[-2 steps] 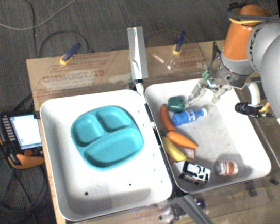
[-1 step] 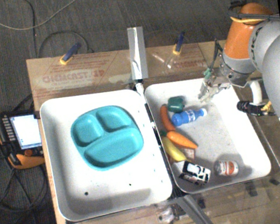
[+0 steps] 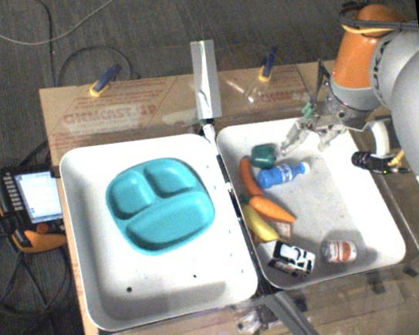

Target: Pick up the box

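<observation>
The gripper hung over the far part of the right bin, its fingers spread apart and holding nothing. The box, black and white, lay tilted at the near edge of that bin, well apart from the gripper and toward the camera, with the can just beside it and the banana close on its other side. To do the approach well, I judge the arm should travel across above the bottle and carrot, turn the fingers across the box's narrow side, and descend straight, because the neighbours leave little room
</observation>
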Motion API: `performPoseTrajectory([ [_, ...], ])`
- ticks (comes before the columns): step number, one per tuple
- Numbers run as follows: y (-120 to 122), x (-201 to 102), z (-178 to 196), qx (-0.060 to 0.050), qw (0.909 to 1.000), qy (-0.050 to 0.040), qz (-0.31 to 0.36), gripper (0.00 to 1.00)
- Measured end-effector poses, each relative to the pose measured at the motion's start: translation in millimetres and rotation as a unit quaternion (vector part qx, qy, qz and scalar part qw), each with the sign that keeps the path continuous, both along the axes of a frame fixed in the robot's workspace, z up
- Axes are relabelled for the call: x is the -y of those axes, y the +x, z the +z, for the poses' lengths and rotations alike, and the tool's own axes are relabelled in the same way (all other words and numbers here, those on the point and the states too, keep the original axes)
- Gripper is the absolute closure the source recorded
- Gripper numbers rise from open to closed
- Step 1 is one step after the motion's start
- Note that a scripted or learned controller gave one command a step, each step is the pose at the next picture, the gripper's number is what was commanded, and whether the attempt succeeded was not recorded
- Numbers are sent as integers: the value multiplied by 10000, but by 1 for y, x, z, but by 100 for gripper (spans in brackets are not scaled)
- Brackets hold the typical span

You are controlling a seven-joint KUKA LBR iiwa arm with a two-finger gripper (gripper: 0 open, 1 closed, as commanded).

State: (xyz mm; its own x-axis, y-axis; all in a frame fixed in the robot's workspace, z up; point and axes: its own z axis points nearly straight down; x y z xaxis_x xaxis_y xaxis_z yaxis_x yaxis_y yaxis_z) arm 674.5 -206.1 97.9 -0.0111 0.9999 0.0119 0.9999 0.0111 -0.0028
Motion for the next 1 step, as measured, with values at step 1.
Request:
performPoseTrajectory([
  [1,-36,-23,-8,71,9970,-96,767,0],
])
